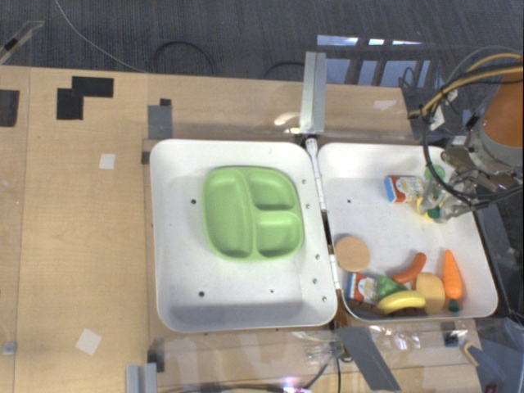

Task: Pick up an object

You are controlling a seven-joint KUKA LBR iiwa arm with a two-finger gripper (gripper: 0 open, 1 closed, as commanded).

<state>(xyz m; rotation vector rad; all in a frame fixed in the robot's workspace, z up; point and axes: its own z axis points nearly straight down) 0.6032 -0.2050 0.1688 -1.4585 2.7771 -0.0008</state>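
The carrot [451,277] lies lengthwise, tip toward the hand [442,199], whose grip I cannot tell.

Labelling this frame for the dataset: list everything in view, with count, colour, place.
bins: 2, white, side by side on the bench
divided plate: 1, green, left bin
carton: 1, blue-white-red, right bin, top
round disc: 1, tan, right bin, left side
sausage: 1, red-orange, right bin, bottom
carrot: 1, orange, right bin, bottom right
banana: 1, yellow, right bin, bottom edge
small box: 1, red-green, beside banana
arm: 1, grey with orange band, right side, over right bin
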